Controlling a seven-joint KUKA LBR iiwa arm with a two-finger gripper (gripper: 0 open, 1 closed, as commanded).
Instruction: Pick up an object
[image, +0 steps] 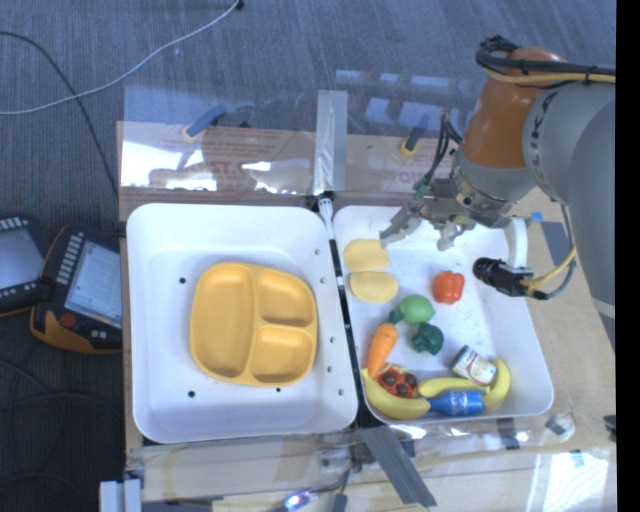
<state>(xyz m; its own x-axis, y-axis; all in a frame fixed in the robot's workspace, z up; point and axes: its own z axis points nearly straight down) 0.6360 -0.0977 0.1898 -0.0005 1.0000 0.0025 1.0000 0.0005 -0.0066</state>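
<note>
Right bin (530, 350): two pale yellow pieces (368, 270), red pepper (449, 287), green vegetables (416, 322), carrot (381, 348), bananas (440, 388), small bottle (473, 365), blue item (460, 402).
Left bin (150, 300): yellow divided tray (253, 322).
Gripper (425, 230): above the right bin's far end, fingers spread apart, nothing between them.
Status: no object picked; choosing, descent, grasp and lift all appear outstanding.
</note>
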